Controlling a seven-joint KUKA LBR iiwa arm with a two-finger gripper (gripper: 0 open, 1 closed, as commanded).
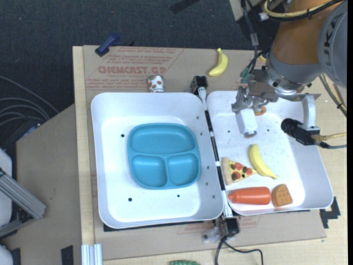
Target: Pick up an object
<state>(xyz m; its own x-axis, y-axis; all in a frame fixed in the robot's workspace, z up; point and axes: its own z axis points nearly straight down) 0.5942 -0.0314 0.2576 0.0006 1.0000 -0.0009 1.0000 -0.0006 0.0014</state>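
Banana (261,161) in rt bin, just below claw (247,127).

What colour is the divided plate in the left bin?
Light blue; the camera view shows the divided plate clearly.

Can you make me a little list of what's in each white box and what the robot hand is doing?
left bin: blue divided plate
right bin: pizza slice, banana, red sausage, brown waffle
bench behind the bins: second banana
gripper: above the right bin's back half, nothing seen between its fingers
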